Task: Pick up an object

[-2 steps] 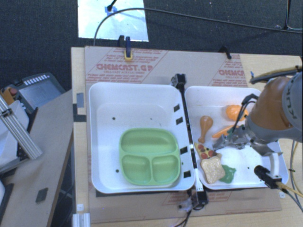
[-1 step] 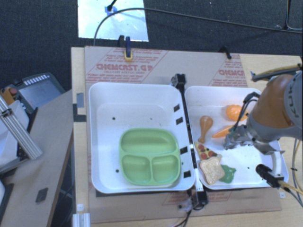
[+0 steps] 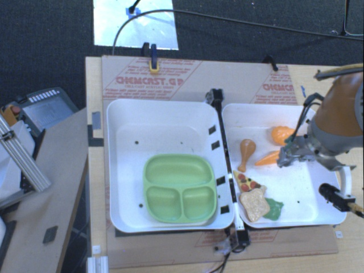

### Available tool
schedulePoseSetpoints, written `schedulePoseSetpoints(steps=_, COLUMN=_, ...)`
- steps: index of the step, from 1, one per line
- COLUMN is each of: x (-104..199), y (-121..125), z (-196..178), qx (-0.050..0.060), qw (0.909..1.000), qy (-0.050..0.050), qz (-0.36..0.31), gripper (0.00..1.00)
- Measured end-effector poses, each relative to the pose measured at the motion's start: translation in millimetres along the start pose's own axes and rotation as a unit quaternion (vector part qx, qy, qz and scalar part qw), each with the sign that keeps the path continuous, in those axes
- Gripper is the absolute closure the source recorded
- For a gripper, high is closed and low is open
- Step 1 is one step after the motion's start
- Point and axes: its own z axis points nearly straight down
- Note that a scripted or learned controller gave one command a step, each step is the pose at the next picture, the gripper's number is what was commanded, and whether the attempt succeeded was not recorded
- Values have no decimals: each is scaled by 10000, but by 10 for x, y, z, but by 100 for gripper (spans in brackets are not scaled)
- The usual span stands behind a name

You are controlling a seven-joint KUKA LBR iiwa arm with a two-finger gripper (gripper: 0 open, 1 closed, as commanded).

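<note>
The right bin [image 3: 296,215] holds several toy foods. A tan drumstick [image 3: 246,152] lies at its left, and a round orange fruit [image 3: 281,134] sits toward the back. An orange carrot [image 3: 265,160] lies slantwise in the middle. A pizza slice [image 3: 247,182], a bread slice [image 3: 254,203] and a green leaf [image 3: 274,209] cluster at the front left. My gripper [image 3: 286,154] hangs low over the carrot's right end, just in front of the orange fruit. The wrist hides the contact point.
In the left bin [image 3: 131,124] lies a green divided plate [image 3: 180,187]. A black-clipped wall [image 3: 223,152] separates the two bins. The grey arm with its orange band [image 3: 341,104] covers the right bin's far right side.
</note>
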Motion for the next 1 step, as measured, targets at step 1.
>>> schedulePoseSetpoints(steps=1, x=25, y=42, z=-641, qx=-6, qw=10000, qy=0, qz=-5, gripper=100)
